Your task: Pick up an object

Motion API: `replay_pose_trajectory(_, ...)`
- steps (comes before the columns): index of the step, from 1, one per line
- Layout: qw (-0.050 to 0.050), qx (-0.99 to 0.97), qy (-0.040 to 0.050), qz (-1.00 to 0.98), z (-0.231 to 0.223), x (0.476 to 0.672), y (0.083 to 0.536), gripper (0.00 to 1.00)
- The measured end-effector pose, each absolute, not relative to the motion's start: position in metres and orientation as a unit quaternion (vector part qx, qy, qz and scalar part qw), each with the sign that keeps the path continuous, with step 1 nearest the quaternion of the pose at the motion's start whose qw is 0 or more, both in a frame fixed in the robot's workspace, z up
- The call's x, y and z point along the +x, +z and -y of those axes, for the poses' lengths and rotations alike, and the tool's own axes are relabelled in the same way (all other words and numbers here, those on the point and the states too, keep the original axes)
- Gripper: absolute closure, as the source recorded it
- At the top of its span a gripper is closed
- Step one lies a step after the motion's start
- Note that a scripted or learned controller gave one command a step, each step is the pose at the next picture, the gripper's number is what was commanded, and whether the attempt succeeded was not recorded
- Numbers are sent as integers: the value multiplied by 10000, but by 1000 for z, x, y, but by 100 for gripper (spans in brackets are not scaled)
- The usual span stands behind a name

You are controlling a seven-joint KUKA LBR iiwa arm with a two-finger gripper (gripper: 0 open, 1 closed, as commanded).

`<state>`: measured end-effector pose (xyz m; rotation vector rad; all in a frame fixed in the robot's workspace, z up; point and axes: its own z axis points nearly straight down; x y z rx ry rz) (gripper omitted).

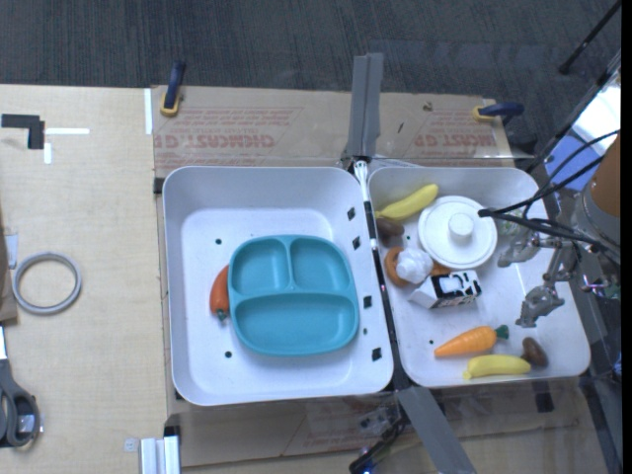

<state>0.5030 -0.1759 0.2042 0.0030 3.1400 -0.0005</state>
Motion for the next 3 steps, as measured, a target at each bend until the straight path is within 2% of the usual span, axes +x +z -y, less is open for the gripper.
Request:
replay_pose_trajectory(1, 20, 272, -5, -9996, 172, 538, 93, 0)
replay_pose_trajectory(2, 33, 255, -12, -9997, 171, 539, 102, 100)
replay_pose_trajectory(3, 60, -179, -62, -9998, 98, 496, 195, 100)
